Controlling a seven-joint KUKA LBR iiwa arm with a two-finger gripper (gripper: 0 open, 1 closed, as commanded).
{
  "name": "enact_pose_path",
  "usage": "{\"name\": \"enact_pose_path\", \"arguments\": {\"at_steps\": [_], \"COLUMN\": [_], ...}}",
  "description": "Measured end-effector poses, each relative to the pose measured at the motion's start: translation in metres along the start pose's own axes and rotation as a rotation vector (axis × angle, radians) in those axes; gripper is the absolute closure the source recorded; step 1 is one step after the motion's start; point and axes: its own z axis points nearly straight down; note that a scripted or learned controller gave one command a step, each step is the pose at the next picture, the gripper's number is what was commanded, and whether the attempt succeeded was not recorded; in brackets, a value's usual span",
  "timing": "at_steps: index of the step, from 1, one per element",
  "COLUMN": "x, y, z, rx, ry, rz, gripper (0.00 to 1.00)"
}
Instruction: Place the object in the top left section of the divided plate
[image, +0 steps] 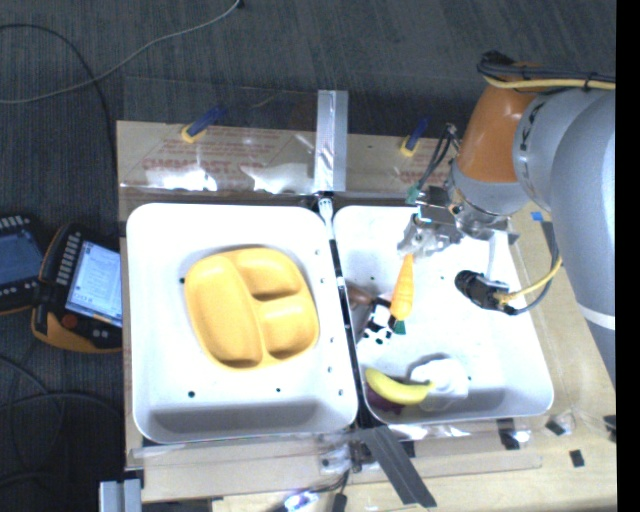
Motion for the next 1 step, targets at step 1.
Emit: {"name": "enact_pose_path", "arguments": {"at_steps": [1], "x": [0.0817], "y": [0.0228], "z": [-0.0009], "rx": [-0.002], "ry": [0.003], "rz": [-0.037], "gripper": [1.00]}}
